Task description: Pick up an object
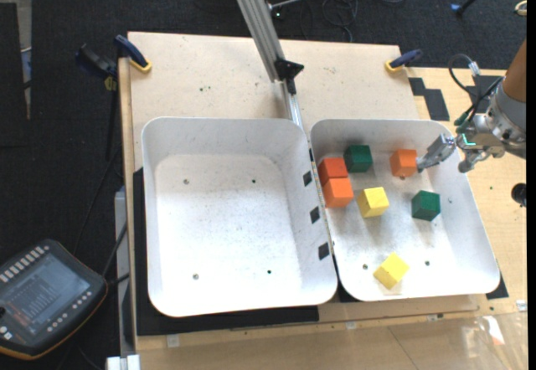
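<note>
While the grey arm [512,100] reaches in from the right, its end effector [448,151] hangs over the right rim of the right bin [469,218], just beside an orange cube [404,162]. One grey finger [435,152] slants down toward that cube; whether the fingers are spread or pressed together cannot be told, and nothing shows pinched between them. Left of that cube sits a green cube [358,157], and further left two orange blocks [337,181] stand touching each other by the bin's left wall. A yellow cube [373,201] lies in the middle, another green cube [425,205] to its right, and a second yellow cube [390,270] lies nearer, tilted. The left bin [159,192] sits alongside on the desk [209,67].
</note>
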Available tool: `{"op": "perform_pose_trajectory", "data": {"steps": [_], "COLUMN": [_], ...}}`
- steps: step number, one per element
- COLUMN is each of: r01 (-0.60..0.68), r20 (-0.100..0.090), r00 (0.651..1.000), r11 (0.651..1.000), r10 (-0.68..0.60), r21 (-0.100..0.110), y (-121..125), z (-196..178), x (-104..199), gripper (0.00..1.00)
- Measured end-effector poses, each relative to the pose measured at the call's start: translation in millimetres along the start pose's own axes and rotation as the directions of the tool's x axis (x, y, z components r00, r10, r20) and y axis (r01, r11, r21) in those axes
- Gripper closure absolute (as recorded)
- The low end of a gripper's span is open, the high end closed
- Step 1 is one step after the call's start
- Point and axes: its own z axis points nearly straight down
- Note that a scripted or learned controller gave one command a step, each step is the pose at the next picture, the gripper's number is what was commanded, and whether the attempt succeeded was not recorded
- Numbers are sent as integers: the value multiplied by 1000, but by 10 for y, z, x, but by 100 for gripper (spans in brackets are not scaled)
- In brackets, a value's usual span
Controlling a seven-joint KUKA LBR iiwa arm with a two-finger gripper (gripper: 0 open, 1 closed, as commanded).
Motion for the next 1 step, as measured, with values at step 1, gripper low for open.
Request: {"op": "perform_pose_trajectory", "data": {"steps": [1], "r01": [2], "r20": [2], "r00": [1000], "r11": [1000], "r10": [-2], "r21": [-3], "y": [9], "z": [-21], "x": [2], "gripper": [0]}}
